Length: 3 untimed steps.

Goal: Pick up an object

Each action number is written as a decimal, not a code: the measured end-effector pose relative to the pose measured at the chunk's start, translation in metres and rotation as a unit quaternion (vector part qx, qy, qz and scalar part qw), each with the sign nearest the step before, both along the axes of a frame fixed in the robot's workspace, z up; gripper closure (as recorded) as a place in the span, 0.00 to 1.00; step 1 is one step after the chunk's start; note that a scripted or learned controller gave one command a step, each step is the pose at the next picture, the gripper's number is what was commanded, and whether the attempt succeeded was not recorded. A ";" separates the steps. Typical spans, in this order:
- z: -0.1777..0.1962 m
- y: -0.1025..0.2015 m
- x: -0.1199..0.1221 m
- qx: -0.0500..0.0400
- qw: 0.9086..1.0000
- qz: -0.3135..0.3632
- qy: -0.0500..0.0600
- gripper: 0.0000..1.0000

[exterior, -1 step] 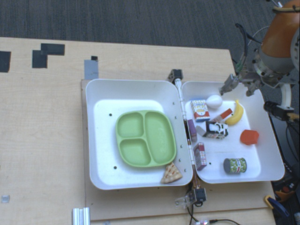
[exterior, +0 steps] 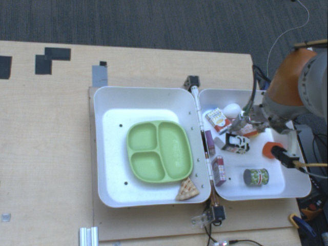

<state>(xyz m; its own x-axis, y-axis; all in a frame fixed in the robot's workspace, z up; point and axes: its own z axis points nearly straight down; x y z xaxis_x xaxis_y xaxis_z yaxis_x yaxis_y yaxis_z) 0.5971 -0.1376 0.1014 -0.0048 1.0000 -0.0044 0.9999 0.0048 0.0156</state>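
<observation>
Pale wooden bench (exterior: pixel 46 137) bearing two white bins, dark grey carpet (exterior: pixel 143 12) beyond.

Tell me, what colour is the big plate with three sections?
Light green. The plate lies in the left bin, plain in the camera view.

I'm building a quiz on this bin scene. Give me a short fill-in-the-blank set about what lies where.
1. The green divided plate has ____ compartments.
2. The pizza slice lies in the ____ bin, beside the plate.
3. The green can lies in the ____ bin.
4. The gripper hovers over the ____ bin.

Missing words: three; left; right; right
</observation>
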 end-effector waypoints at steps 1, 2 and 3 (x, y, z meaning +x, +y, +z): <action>-0.015 0.013 -0.096 0.002 1.000 -0.002 0.005 0.00; -0.003 0.013 -0.093 0.001 1.000 -0.001 0.001 1.00; -0.004 0.013 -0.093 0.001 1.000 -0.001 0.001 0.00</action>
